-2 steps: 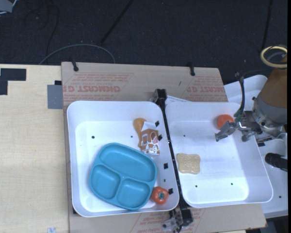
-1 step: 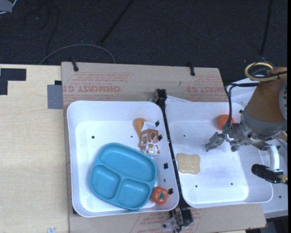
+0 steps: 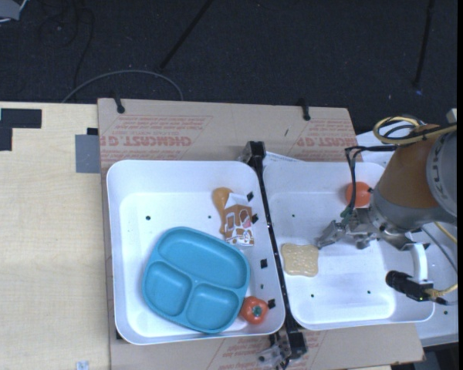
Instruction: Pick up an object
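Note:
My gripper (image 3: 329, 237) hangs low in the right bin (image 3: 347, 311), its tip pointing left. Just left of and below the tip, a pale beige flat slice (image 3: 299, 259) lies on the bin floor, apart from the gripper by a small gap. An orange ball (image 3: 358, 193) sits behind the gripper near the back of the bin, partly hidden by the wrist. Nothing shows between the gripper and the slice.
The left bin (image 3: 127, 206) holds a blue divided plate (image 3: 194, 278), a small red tomato (image 3: 254, 310) by its front corner, a printed packet (image 3: 238, 226) and a brown piece (image 3: 221, 198). A black divider (image 3: 267, 230) runs between the bins.

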Robot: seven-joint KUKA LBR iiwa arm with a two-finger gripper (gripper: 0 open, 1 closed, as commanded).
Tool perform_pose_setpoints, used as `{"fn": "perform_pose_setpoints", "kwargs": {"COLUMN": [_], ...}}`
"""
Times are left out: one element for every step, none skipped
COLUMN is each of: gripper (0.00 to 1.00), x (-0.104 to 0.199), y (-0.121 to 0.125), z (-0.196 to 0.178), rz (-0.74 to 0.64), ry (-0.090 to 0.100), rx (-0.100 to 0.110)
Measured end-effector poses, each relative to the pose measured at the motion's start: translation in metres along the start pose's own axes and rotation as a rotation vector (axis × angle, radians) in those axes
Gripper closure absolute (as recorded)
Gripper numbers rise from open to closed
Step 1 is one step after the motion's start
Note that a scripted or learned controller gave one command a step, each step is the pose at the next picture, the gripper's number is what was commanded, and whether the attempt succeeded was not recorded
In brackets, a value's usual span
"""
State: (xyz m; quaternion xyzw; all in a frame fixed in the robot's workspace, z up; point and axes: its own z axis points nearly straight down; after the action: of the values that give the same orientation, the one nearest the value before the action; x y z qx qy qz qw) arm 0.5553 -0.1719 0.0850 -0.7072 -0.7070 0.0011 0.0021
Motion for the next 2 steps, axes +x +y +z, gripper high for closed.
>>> {"fn": "perform_pose_setpoints", "kwargs": {"gripper": [1.00,1.00], "x": [-0.001,-0.001], "y": [0.001,0.004], "z": [-0.013,-0.056], "rz": [0.003,-0.002], "ry": [-0.001,-0.001], "rx": [-0.002,-0.005]}}
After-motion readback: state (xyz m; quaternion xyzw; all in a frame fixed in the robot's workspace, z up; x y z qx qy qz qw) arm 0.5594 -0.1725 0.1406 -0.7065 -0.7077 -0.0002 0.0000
